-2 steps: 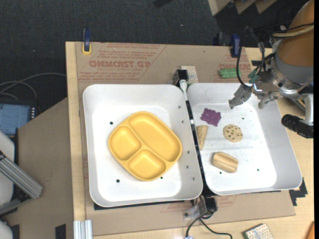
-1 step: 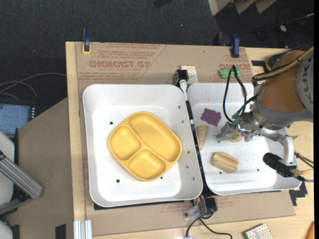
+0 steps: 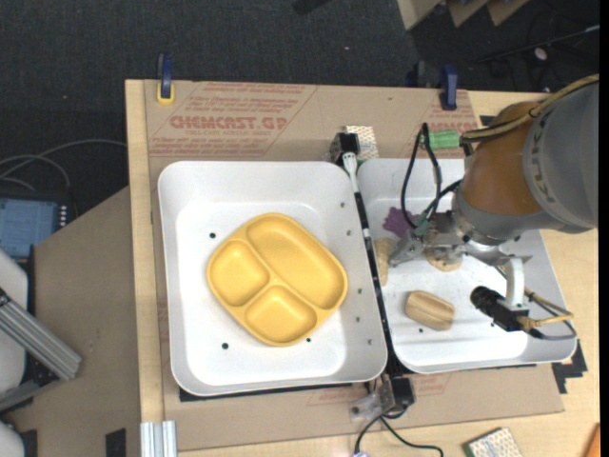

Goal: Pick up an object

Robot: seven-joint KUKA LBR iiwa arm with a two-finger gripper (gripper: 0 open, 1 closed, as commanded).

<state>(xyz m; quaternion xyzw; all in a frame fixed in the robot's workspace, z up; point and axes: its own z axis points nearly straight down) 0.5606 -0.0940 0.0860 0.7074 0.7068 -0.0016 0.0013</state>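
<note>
Overhead view of the bench [image 3: 238,112], a brown board bearing two shallow white bins side by side. The arm [image 3: 561,160] enters from the right of the view, grey with its orange band above the wrist, and covers the upper right of the right bin.

The left bin [image 3: 181,255] holds a single item, a yellow divided plate [image 3: 276,276] lying flat near its middle, well apart from the arm. The right bin [image 3: 457,346] holds the smaller items:
- a tan oval block [image 3: 429,309] lies free on the floor, below the wrist
- a purple piece [image 3: 395,221] lies near the upper left corner
- a small pale piece [image 3: 383,252] sits against the left wall

The gripper [image 3: 407,250] is low over the left part of the right bin, between the purple piece and the tan oval block and just beside the pale piece. Whether it is open or closed cannot be told from this angle.

Progress, as a judgement: the approach is made, but no pick is shown. Every item rests on a bin floor and nothing is seen held or raised. Closing on an item and lifting it are still to come — most likely one of the pieces at the left wall.
</note>
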